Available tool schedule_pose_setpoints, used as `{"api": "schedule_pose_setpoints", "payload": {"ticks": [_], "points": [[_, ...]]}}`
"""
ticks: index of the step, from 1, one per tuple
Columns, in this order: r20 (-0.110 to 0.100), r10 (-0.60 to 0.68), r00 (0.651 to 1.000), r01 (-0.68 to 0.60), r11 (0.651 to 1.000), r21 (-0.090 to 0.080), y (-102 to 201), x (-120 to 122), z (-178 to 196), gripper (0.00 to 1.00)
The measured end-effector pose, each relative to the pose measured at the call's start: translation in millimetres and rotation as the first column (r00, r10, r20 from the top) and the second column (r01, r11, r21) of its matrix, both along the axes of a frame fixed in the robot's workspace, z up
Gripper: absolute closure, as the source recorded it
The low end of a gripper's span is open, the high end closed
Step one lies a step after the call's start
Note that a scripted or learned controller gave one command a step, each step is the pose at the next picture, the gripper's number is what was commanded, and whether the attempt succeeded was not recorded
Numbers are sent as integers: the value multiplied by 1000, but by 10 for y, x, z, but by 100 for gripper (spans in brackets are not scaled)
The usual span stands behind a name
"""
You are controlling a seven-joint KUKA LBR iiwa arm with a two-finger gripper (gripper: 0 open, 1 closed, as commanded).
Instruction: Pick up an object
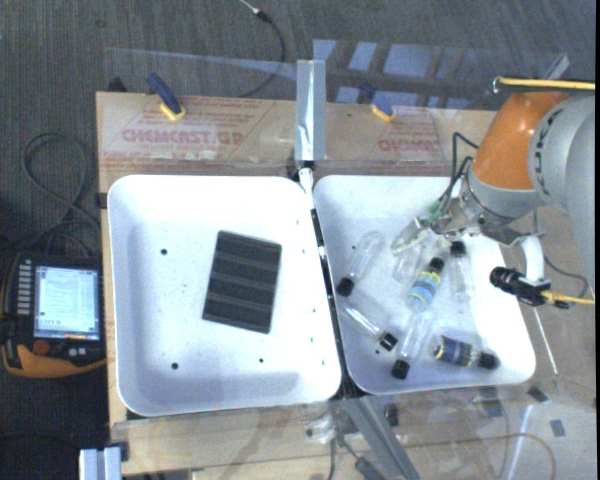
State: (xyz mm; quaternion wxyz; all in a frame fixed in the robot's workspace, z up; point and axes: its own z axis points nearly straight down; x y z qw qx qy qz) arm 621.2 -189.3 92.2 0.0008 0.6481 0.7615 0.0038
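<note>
I judge the clear bottles in the right bin light, slippery, best gripped mid-body; tool state: cannot tell.

A single fixed view is taken from above the bench, angled down at a slant. Both white bins, left bin and right bin, are framed whole from moderate distance. The arm is seen entering from the right.
</note>
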Motion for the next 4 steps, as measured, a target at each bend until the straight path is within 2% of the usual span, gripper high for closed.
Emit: {"api": "schedule_pose_setpoints", "payload": {"ticks": [1, 2, 3, 4], "points": [[10, 11, 1000, -11, 1000, -5, -224, -613, -3, 0], [14, 11, 1000, -11, 1000, -4, -217, -601, 98, 100], [-6, 37, 999, -37, 999, -5, 290, -490, 1107, 100], [-7, 36, 999, -36, 999, -5, 611, -6, 1192, 100]]}}
